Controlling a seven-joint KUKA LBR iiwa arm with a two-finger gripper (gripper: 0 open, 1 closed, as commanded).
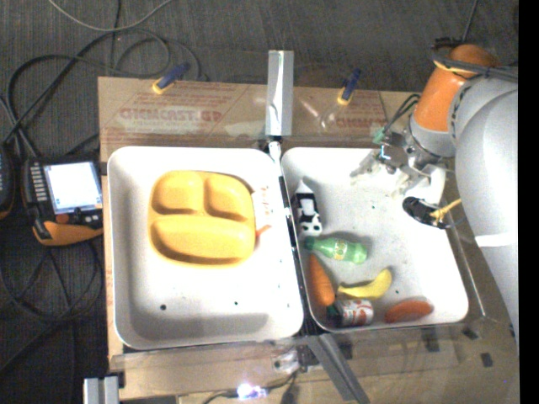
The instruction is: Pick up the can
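Red-and-white can (352,312) lies on its side at right bin's (459,263) front edge, touching carrot (319,281), just below banana (368,286). Gripper (381,160) is well apart, near bin's back-right corner; fingers' state can't be told.

Single fixed camera, mounted above the bench, looking down at a slant. Both white bins sit mid-frame: left bin (126,310) and right bin (446,268), side by side. The far edge of the bench lies toward the top of the frame, the near edge at the bottom. Medium distance; dark floor visible around the bench.
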